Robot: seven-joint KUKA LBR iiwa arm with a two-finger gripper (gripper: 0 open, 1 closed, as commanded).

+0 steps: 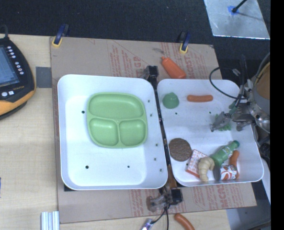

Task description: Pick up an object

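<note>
Nearest, the right bin's [206, 128] front corner holds a croissant [205, 168], a green bottle [224, 152], a small red-and-white packet [195, 160] and a carrot [234, 158] crowded together, with a brown round patty [180, 149] just beside them. Further back, the gripper [222, 124] sits low over the bin's right side, nothing visibly between its fingers, though I cannot tell whether they are spread or pressed together. Farthest, a green cap-shaped piece [170, 100] and a sausage [199, 98] lie near the back wall; the left bin [74, 143] holds a green divided plate [117, 119].

Glossy white plastic bins [74, 128]
</note>
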